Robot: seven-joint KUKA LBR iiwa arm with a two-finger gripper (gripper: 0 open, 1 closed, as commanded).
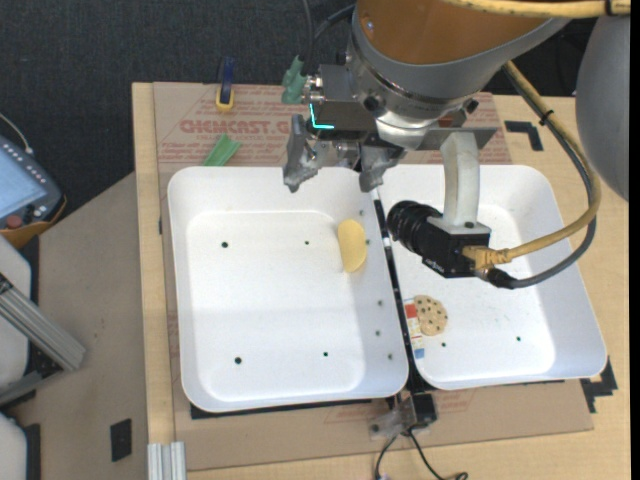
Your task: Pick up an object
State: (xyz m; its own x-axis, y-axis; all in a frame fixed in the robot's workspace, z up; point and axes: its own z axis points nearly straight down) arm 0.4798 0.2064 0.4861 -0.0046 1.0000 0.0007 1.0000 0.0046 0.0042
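Your pale yellow oval object (351,245) lies at three o'clock in the left white bin (200,298), beside the divider, likely dropped there for easy reach. The two-finger gripper (333,168) hangs at twelve o'clock above it, fingers spread and empty, the grey arm leaning in overhead, wrist pointing down.

The arm (470,18) ran off the top edge, so only its orange band and wrist were visible. Its bulk covered the far rim of the right bin (520,358) and part of the cardboard sheet (200,118), cutting short the red lettering printed there. A black camera unit (430,238) and its bracket hid a stretch of the right bin's floor. The small card (413,320) beside the cookie (431,315) was too small to read.
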